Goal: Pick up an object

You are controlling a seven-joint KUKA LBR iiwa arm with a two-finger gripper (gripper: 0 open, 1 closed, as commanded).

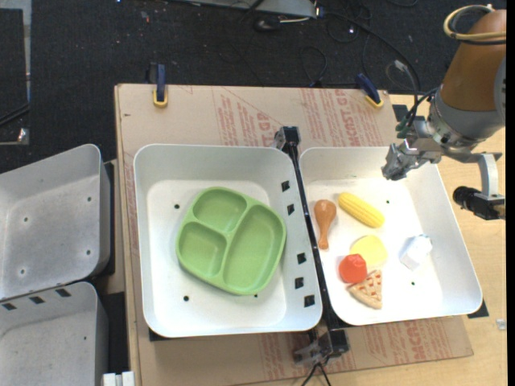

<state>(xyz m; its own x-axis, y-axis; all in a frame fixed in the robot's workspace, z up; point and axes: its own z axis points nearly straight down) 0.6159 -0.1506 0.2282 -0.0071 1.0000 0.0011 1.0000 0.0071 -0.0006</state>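
The end effector hung over the right bin's far rim, beyond the corn cob; whether it was open I cannot tell, and nothing showed in its grip. Near the corn lay a drumstick, tomato, pizza slice and what looked like a white block. Crowded pieces risked a glancing grasp, or a strike on the bin wall.
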